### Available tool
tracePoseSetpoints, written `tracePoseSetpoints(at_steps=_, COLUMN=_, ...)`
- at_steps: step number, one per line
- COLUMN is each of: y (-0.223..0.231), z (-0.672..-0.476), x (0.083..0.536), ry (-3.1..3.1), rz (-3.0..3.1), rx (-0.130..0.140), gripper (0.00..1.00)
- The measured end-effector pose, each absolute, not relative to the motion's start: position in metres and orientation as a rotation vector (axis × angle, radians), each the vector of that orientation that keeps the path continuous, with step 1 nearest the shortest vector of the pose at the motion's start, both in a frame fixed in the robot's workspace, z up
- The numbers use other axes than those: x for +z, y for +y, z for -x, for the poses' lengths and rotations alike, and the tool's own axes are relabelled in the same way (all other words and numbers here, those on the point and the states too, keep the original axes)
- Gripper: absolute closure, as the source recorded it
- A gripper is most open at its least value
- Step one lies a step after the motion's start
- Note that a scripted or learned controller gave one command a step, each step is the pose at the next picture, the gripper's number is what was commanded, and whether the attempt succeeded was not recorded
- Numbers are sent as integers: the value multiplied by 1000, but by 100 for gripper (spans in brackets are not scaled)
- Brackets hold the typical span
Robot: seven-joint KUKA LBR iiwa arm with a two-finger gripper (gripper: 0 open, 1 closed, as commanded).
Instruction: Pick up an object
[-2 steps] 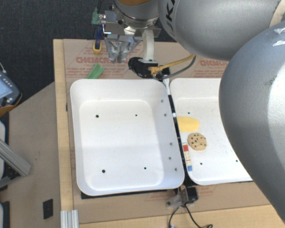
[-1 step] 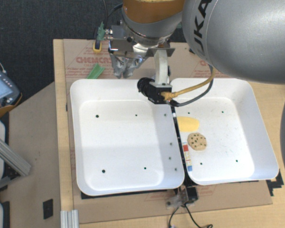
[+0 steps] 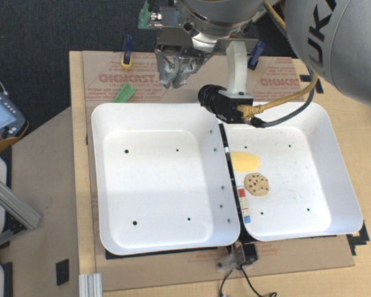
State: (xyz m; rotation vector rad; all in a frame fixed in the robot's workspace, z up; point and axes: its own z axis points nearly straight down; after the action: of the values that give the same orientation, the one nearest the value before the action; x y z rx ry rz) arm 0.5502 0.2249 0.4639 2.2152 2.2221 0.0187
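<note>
Inside the right bin (image 3: 321,166) lie a cookie (image 3: 256,184) and yellow piece (image 3: 244,161); hand (image 3: 176,73) state unclear.

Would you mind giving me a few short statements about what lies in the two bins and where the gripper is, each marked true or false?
1. A round cookie lies in the right bin. True.
2. The cookie sits in the left bin. False: it is in the right bin, near the divide.
3. A pale yellow piece lies just above the cookie in the view. True.
4. The gripper is down inside the right bin. False: it hangs over the cardboard beyond the bins' far edge.
5. A green object lies on the cardboard outside the bins. True.
</note>
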Motion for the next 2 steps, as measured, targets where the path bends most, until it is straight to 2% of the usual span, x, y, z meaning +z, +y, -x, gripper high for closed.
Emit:
tracePoseSetpoints(at_steps=1, y=224, z=-564, x=373, ry=2223, rz=-2226, rx=-16, gripper=100)
tracePoseSetpoints(at_steps=2, y=224, z=-624, x=439, ry=2215, rz=-2219, rx=14, gripper=100)
